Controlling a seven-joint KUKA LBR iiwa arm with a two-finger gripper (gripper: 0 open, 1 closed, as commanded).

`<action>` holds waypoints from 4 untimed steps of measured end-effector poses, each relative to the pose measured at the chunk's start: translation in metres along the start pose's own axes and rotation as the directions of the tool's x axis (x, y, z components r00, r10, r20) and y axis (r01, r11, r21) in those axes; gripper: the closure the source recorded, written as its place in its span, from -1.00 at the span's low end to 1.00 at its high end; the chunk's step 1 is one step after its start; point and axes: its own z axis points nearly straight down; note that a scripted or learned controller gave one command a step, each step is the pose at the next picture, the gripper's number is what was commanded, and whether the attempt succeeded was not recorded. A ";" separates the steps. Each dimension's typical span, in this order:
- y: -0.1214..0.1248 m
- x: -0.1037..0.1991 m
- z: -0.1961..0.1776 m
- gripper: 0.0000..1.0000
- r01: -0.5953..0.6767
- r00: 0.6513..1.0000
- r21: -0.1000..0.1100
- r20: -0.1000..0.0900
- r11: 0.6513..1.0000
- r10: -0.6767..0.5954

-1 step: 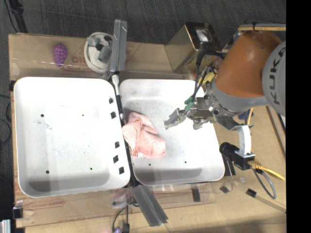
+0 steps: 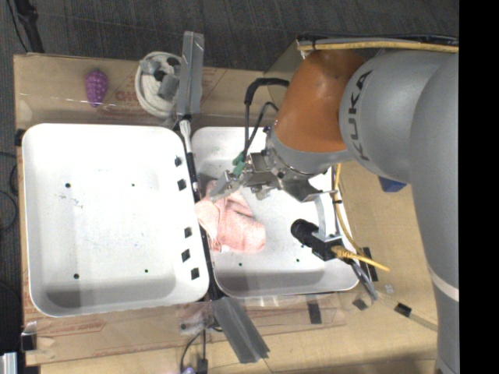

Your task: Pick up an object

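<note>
Right bin [image 2: 274, 269]: pink cloth [image 2: 234, 226]. End effector [image 2: 237, 182] at cloth's upper edge, opening indeterminable. Step: approach. Next: descend, grasp cloth.

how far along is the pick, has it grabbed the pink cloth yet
Done: the gripper is over the right bin, at the top edge of the pink cloth. In hand: no grip I can confirm; the cloth lies crumpled on the bin floor by the left wall. Left: secure it and lift.
</note>
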 end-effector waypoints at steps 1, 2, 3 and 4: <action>-0.016 -0.052 -0.175 -1.00 -0.292 0.957 -0.007 -0.002 0.957 0.292; -0.008 -0.044 -0.162 -1.00 -0.450 0.893 0.001 -0.001 0.893 0.450; 0.000 -0.045 -0.021 -1.00 -0.474 0.881 0.002 0.001 0.881 0.474; 0.012 -0.086 0.129 -1.00 -0.383 0.924 0.003 -0.001 0.924 0.383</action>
